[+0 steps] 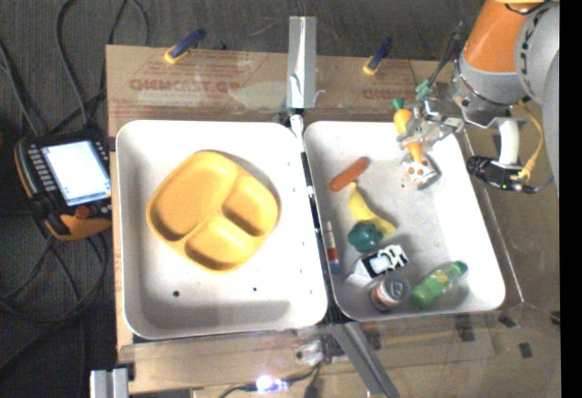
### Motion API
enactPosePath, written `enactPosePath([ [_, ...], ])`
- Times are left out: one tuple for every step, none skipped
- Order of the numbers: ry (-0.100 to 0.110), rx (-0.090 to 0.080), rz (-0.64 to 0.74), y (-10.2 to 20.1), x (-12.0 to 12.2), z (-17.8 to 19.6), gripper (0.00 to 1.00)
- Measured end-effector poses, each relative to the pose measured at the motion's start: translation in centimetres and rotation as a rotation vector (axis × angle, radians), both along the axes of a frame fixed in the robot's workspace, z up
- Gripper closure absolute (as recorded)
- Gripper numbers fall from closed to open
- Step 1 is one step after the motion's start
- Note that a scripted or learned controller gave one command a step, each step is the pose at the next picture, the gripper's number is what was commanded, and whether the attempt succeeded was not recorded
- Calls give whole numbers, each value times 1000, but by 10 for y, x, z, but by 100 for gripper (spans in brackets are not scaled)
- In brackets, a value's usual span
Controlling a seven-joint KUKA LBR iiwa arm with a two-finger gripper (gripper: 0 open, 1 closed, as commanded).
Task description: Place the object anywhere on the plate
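Nearest, at the near edge of the right shallow white bin [491,242], lie a small metal can with a red band [387,293] and a green plastic bottle [438,284] on its side. Just behind them is a black-and-white piece [386,260] whose shape I cannot make out. Beyond it sits a dark green rounded lump [366,234], touching a yellow toy banana [367,209], then an orange-red sausage-shaped stick [349,174].

In the left shallow white bin [136,296], near its middle, rests the yellow three-compartment plastic plate [215,210], with nothing in it.

Toward the far right corner of the right bin, a white block with orange dots [419,173] lies or hangs under my fingers [420,134]; I cannot tell which. A small orange toy carrot with a green top [401,119] sits close against them. The metal parts blur together there, so I cannot tell whether my fingers are wide, narrow or gripping anything.

Farthest, two blue-and-yellow clamps [185,44] pin brown printed cardboard [200,83] along the counter's far edge. My orange band [502,24] is cut off at the top.
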State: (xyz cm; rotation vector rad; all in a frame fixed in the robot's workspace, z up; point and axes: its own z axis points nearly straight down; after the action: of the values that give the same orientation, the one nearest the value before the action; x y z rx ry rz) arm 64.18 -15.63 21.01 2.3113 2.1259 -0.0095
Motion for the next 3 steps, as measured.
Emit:
enactPosePath([
  [0,5,-222,81,-20,-15,100],
  [2,4,-249,155,-66,-4,100],
  [2,4,-264,212,-82,-4,100],
])
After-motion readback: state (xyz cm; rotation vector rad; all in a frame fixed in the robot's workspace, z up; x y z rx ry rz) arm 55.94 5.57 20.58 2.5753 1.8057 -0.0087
